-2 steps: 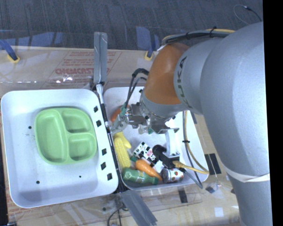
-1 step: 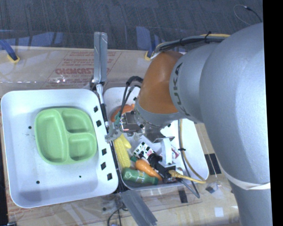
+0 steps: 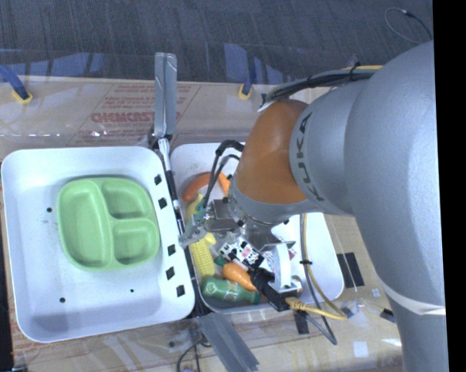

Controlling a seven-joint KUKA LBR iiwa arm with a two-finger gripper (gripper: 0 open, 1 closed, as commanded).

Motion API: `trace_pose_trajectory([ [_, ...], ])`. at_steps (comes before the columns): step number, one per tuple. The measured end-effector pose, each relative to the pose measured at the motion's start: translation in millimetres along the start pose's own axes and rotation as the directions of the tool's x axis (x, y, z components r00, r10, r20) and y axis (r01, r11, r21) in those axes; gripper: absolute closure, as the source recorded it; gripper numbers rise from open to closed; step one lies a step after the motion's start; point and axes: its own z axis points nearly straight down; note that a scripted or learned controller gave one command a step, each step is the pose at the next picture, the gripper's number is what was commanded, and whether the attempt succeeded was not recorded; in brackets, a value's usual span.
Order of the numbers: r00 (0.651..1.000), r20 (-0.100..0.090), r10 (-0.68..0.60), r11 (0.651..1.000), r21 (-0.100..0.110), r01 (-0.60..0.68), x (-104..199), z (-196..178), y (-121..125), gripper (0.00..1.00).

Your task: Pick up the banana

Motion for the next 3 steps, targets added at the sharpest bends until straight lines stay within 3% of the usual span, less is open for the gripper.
trace_pose_trajectory([
  [1, 0.999, -0.001, 0.044, 0.999, 0.001, -0.044, -39.1, 0.2, -14.4, 0.00],
  [2, 1.000, -0.001, 0.001, 1.000, -0.001, -0.001, -4.2, -0.2, 23.0, 0.00],
  [3, 1.000, -0.001, -0.014, 1.000, 0.000, 0.014, -12.0, 0.0, 4.8, 0.00],
])
